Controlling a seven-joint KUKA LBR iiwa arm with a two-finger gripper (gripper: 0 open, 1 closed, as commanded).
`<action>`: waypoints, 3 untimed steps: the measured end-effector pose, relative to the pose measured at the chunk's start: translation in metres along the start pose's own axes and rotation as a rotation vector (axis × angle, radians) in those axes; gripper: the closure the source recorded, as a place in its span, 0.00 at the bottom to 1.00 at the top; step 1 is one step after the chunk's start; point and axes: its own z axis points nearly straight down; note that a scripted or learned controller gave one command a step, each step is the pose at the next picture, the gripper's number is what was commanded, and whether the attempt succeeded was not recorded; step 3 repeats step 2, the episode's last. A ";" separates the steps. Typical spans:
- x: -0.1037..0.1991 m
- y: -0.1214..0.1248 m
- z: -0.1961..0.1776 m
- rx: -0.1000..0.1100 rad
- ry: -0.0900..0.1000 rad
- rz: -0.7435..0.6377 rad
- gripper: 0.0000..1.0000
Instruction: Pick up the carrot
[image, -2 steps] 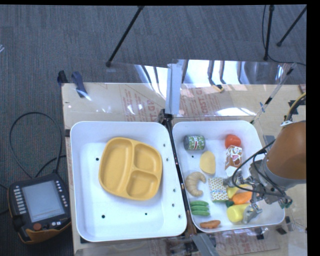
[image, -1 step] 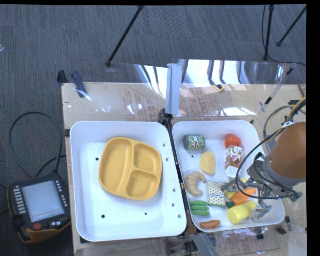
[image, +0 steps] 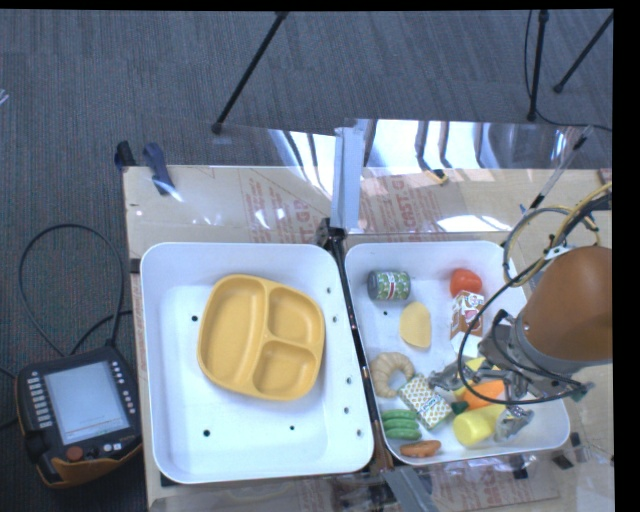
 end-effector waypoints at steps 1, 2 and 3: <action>-0.004 0.001 -0.010 -0.001 -0.007 0.003 1.00; -0.036 0.004 -0.128 -0.003 -0.001 -0.057 1.00; -0.036 0.004 -0.128 -0.003 -0.001 -0.057 1.00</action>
